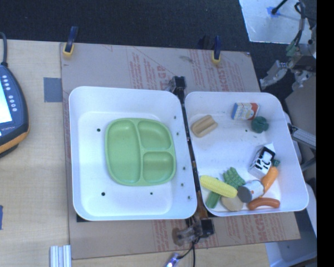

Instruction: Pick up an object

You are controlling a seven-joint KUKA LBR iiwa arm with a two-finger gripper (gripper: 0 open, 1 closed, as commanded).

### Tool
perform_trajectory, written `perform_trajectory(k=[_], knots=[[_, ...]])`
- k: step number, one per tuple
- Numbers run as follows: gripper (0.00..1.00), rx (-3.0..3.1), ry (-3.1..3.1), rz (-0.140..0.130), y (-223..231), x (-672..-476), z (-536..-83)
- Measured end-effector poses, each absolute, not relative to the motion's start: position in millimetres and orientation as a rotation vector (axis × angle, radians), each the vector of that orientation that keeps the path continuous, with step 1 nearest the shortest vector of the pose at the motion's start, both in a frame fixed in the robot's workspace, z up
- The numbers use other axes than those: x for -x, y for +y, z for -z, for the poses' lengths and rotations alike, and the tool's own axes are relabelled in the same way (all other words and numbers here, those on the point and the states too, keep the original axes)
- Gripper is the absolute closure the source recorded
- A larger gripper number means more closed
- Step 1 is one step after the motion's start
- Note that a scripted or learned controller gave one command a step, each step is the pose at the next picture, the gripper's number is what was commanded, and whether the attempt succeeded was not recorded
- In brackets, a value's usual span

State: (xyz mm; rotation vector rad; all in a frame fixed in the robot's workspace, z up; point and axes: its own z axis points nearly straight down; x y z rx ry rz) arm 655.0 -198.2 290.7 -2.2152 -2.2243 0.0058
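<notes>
Fingers (284, 74) hang beyond the right bin (298, 168), above dark floor (156, 10).

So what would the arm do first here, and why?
Probably swing in over the right bin and drop toward the bread roll. It lies apart from the other toys, while the corn and carrot sit crowded together at the near edge.

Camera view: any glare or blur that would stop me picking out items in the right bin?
Camera view: soft overall, bright wash on the right bin, yet the corn and carrot stay distinct; the lower pile blurs together; the green tray is evenly lit.
</notes>
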Motion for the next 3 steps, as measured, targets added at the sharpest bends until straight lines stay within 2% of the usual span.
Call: perform_trajectory(k=[1, 2, 3], knots=[[0.00, 2.210, -2.224, -0.009, -152.3, -633.1, -119.5], [0.00, 2.218, -2.222, -0.003, -212.2, -656.0, -102.6], [0.00, 2.213, -2.225, -0.004, -175.3, -656.2, -107.7]])
